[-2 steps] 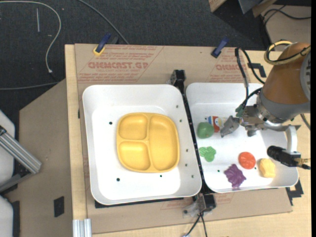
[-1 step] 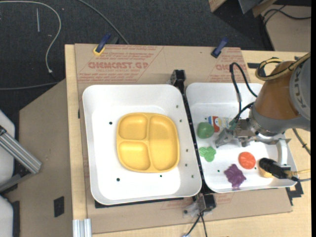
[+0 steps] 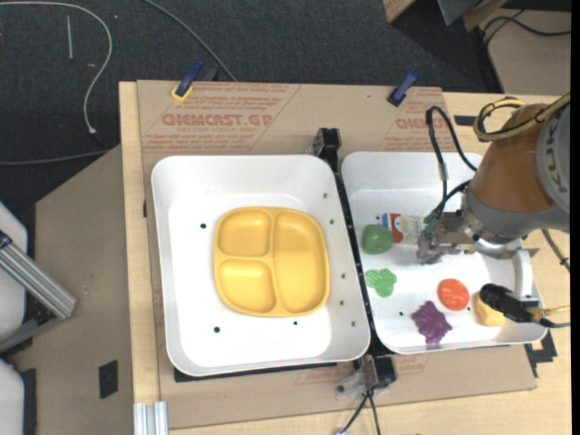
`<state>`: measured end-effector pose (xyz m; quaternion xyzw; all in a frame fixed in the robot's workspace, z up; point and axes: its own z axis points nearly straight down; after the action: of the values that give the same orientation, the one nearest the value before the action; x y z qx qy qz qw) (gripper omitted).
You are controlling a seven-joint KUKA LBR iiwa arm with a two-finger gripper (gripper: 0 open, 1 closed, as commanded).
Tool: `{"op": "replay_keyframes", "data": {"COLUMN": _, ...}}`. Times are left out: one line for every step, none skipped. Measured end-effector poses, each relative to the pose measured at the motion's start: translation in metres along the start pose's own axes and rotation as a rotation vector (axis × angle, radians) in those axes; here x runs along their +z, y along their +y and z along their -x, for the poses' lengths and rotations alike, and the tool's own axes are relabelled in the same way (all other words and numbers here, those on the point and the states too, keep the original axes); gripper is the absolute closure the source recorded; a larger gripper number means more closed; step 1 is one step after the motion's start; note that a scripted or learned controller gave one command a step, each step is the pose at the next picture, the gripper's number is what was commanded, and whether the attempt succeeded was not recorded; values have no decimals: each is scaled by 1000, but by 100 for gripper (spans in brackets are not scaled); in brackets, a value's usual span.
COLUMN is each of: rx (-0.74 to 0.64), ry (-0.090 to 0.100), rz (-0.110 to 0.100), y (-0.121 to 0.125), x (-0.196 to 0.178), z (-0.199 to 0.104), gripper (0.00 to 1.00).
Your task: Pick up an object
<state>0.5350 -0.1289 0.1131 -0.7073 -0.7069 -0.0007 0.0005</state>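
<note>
My gripper (image 3: 433,246) hangs low over the middle of the right bin (image 3: 399,175), reaching in from the right. Just left of it lies a small white item with red and blue markings (image 3: 395,223), beside a round green object (image 3: 376,238); whether the gripper touches the white item is unclear. Further forward in the same bin lie a green leafy piece (image 3: 381,282), a purple grape cluster (image 3: 431,323) and an orange-red ball (image 3: 453,293). A pale yellow piece (image 3: 488,314) sits at the front right corner.
The left bin (image 3: 181,243) holds a yellow divided plate (image 3: 272,261). A black divider clamp (image 3: 326,140) sits between the bins at the back. Cables run above the right bin's far edge.
</note>
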Motion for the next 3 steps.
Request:
{"op": "replay_keyframes", "data": {"rx": -2, "ry": -2, "rz": 4, "y": 10, "x": -47, "z": 1, "gripper": 100}}
{"op": "replay_keyframes", "data": {"rx": -2, "ry": -3, "rz": 6, "y": 11, "x": -92, "z": 1, "gripper": 100}}
{"op": "replay_keyframes", "data": {"rx": -5, "ry": 1, "rz": -2, "y": 12, "x": -87, "z": -52, "gripper": 100}}
